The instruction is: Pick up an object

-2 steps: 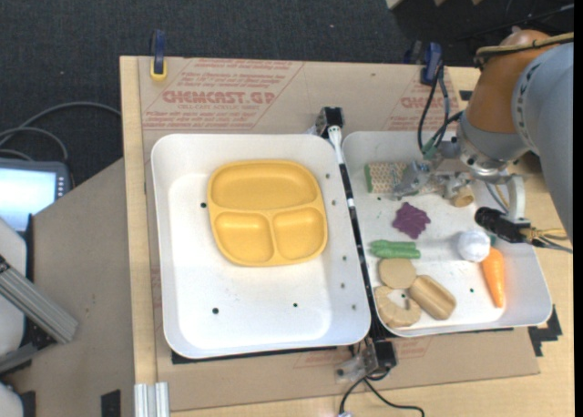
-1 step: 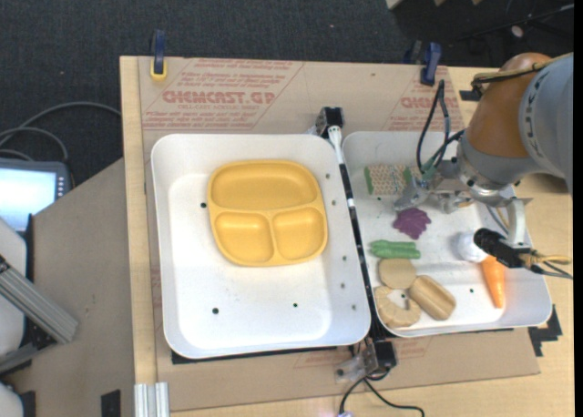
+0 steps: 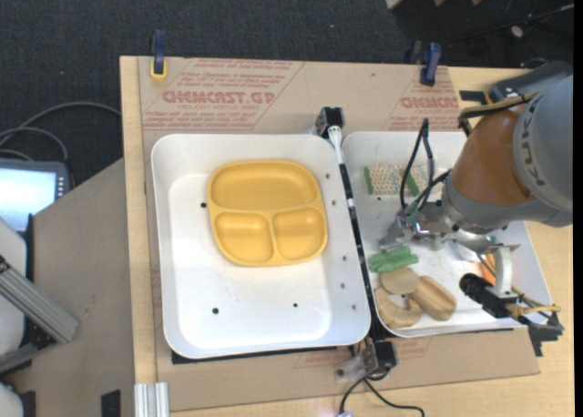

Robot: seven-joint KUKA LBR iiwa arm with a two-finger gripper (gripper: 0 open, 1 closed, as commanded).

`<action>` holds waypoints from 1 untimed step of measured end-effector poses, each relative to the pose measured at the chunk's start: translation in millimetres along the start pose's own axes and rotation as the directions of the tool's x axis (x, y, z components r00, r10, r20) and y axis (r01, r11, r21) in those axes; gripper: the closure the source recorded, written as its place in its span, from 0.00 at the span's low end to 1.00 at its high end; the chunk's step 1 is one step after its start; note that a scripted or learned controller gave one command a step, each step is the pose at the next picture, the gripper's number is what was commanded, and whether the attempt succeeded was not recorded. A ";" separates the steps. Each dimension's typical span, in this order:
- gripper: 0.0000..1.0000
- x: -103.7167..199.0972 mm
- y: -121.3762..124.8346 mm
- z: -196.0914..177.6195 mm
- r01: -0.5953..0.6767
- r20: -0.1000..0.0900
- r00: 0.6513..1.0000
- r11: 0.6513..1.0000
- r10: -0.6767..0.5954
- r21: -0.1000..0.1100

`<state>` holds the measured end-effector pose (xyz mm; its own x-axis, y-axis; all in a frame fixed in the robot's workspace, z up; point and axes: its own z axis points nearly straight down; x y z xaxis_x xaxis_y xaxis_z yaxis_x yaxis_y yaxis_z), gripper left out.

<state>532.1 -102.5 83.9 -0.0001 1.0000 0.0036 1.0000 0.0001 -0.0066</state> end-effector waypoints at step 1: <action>0.00 2.0 44.1 -1.2 0.001 0.005 1.000 1.000 -0.001 -0.012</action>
<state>576.2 -100.5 84.8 -0.0015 1.0000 -0.0015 1.0000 0.0015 0.0053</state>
